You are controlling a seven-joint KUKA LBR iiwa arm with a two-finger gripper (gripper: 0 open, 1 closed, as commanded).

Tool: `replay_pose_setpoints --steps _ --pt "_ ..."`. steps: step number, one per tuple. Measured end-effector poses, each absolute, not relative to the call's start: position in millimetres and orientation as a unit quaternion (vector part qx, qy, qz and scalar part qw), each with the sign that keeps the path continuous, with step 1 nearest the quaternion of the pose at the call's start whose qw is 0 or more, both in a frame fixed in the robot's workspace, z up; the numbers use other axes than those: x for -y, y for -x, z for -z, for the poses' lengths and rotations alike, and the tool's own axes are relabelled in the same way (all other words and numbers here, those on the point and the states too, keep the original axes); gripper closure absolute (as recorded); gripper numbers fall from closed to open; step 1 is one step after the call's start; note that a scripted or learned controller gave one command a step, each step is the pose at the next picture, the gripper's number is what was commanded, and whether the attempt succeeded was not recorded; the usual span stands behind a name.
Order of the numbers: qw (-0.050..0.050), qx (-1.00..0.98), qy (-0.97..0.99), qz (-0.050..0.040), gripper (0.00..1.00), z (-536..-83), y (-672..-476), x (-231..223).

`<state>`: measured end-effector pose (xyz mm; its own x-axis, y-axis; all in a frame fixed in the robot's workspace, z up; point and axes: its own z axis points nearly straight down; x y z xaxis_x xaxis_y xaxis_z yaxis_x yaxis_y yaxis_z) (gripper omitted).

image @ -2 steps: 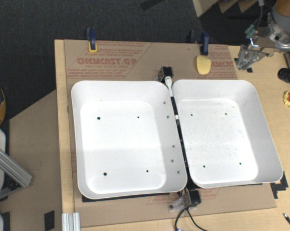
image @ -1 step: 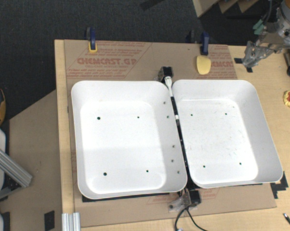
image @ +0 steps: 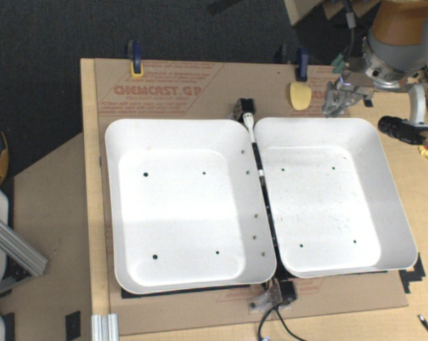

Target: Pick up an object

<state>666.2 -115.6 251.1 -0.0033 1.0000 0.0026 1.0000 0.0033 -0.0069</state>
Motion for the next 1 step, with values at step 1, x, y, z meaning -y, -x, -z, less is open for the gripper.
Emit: replay_pose_setpoints --steps 1 --pt "-0.004 0.707 0.707 0.0023 1.00 -311.5 -667.6 123.1"
